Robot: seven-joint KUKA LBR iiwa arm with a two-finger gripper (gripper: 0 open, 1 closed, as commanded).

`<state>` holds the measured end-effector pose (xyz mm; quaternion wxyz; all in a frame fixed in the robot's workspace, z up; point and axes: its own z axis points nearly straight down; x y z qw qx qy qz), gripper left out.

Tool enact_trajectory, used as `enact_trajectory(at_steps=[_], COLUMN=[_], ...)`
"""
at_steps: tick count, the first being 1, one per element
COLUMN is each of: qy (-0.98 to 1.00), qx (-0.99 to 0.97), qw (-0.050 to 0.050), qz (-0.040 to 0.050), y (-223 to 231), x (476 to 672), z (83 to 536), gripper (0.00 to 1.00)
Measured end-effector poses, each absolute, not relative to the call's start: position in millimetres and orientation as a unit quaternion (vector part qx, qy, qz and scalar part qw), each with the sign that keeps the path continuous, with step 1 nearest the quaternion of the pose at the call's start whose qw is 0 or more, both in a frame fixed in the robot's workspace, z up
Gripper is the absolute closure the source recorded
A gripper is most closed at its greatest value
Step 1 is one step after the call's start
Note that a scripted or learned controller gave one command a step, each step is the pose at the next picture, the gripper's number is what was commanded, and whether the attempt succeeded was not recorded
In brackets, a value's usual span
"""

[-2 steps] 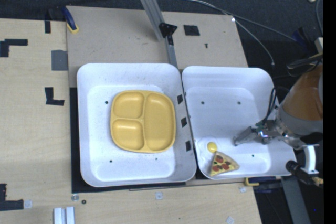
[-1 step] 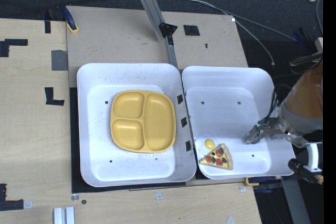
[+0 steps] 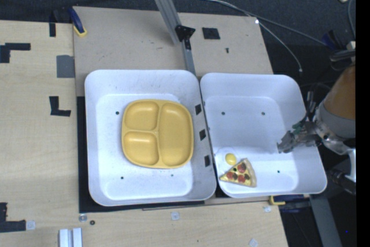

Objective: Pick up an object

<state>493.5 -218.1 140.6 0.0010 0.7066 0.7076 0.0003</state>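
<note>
A toy pizza slice (image 3: 239, 173) lies in the right bin (image 3: 254, 95) near its front left corner, with a small yellow piece (image 3: 230, 158) just behind it. A yellow divided plate (image 3: 157, 133) rests in the middle of the left bin (image 3: 110, 89). My gripper (image 3: 287, 143) hangs over the right bin's right side, pointing left, well to the right of the pizza slice and apart from it. Nothing shows between its tips.
The arm's orange band (image 3: 341, 95) and grey wrist (image 3: 332, 130) stand over the right bin's right rim. A grey metal pole (image 3: 167, 3) runs from the top down to the gap between the bins. Cables (image 3: 277, 32) trail across the dark floor behind.
</note>
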Motion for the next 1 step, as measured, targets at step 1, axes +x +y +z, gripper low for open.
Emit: enact_trajectory(at_steps=[1], qy=[0.708], qx=[0.706], qw=[0.001], qz=[0.0006], y=[-208.0], x=[496.0], z=[189.7], gripper=[1.0])
